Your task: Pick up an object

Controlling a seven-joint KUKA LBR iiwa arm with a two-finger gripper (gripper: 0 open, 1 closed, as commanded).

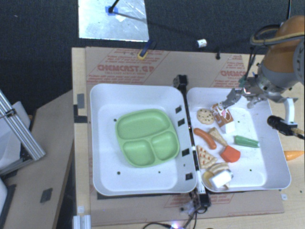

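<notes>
Where tool [224, 106] dips, wrapped snack [223, 116] half-hidden

Both white bins [143, 92] look like smooth, slightly glossy plastic — the green divided tray [145, 137] matches, softly shiny. Beneath them, the board [128, 63] reads as matt brown paper-faced sheet; beyond it, a foil-like plate [114, 15] glints — crinkled metal.
</notes>
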